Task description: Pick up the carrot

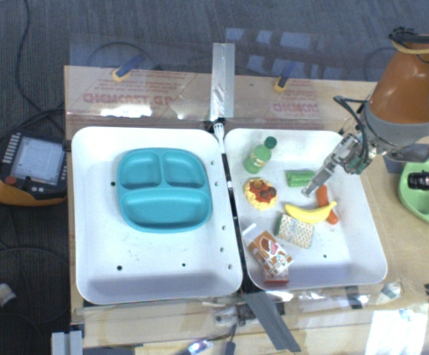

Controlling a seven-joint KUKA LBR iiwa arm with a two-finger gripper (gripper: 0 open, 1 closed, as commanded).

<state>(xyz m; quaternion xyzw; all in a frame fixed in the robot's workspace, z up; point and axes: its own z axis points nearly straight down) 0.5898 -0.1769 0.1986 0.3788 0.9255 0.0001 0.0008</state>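
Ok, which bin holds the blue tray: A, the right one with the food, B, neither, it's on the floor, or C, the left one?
C: the blue tray lies in the left bin, while the banana and other food sit in the right bin.

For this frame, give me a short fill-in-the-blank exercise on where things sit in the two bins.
1. The blue divided tray lies in the ____ bin.
2. The carrot lies partly under the yellow ____.
3. The bottle near the right bin's back wall has a ____ cap.
4. The claw hovers over the ____ bin.

Missing words: left; banana; green; right
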